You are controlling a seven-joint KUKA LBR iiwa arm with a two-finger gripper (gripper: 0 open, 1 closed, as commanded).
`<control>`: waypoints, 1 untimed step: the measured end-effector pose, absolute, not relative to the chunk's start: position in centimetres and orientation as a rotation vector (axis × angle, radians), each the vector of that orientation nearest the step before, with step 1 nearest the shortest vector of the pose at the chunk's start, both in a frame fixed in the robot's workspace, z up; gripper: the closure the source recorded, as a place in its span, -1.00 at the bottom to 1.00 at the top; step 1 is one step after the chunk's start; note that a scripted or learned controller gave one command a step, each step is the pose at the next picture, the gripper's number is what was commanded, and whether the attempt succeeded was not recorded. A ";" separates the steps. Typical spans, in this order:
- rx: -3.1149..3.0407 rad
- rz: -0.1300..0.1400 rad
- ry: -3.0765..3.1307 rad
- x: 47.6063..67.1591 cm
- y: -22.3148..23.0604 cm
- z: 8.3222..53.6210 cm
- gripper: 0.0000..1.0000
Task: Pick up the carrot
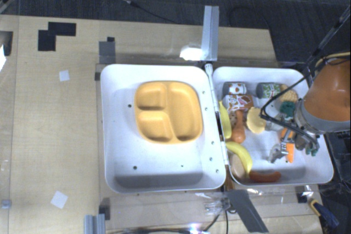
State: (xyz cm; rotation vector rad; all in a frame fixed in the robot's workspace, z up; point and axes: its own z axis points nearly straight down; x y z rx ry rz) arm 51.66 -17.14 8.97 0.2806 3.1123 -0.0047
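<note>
The gripper [281,152] seems to pinch the carrot [290,154] in the right bin [327,172]; next, lift straight.

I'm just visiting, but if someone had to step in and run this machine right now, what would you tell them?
Gripper: low in the right bin, beside the carrot; whether it grips it is unclear.
Carrot: small orange piece by the gripper, in the bin, not lifted.
Nearby: banana, sausage, cans at the back.
Left bin: yellow tray.
Done: arm is at the carrot.
Left: secure the grip and lift.
</note>
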 end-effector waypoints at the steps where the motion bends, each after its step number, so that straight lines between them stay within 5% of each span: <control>1: 0.271 -0.007 3.104 52.0 -17.1 10.3 1.00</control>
